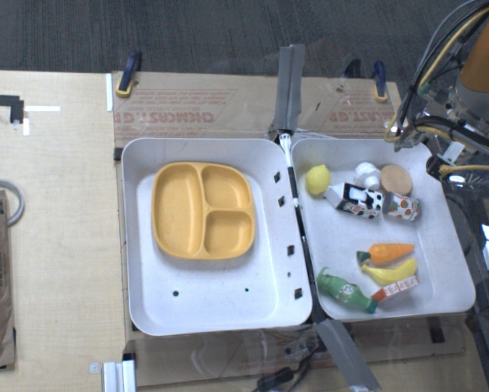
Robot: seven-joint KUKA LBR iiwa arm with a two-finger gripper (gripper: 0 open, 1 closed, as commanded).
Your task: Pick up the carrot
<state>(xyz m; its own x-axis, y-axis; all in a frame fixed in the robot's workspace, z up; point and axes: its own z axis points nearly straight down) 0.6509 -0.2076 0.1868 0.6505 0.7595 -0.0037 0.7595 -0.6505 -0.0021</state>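
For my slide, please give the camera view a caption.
Carrot lies beside banana in right bin; yellow plate fills left.

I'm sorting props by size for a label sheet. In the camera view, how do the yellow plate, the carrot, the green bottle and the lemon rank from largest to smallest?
1. Yellow plate, by far the largest.
2. Green bottle and carrot: they look about alike in length, so I won't rank one above the other.
3. Lemon, the smallest.

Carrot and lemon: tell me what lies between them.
In the camera view, a black-and-white toy cow lies roughly between the lemon and the carrot; below it is bare bin floor.
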